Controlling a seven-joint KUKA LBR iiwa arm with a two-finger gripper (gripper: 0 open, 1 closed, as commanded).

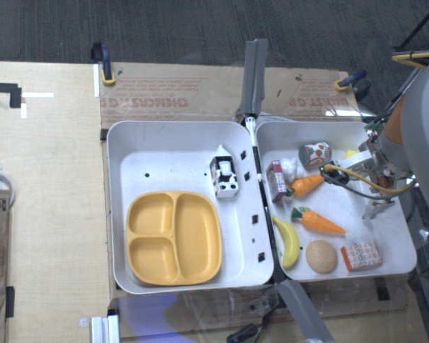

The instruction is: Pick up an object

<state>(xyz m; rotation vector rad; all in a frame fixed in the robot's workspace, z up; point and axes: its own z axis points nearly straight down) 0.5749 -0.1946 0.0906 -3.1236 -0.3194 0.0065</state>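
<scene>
The right bin [393,263] holds several toy foods. A small printed can [315,153] lies at the back, with a carrot [307,184] just in front of it. A second carrot [322,222] lies mid-bin, beside a dark red box [277,181]. Along the front are a banana [289,243], a round bread roll [321,256] and an orange packet [361,255]. My gripper [377,181] hangs over the right side of this bin, right of the carrots, with looped cables in front of it. Nothing shows in its grasp.
The left bin [121,163] carries a yellow divided plate [175,237] and a small black-and-white carton [224,176] near the dividing wall. Blue-and-yellow clamps [104,64] hold cardboard behind the bins. The grey arm [422,127] fills the right edge.
</scene>
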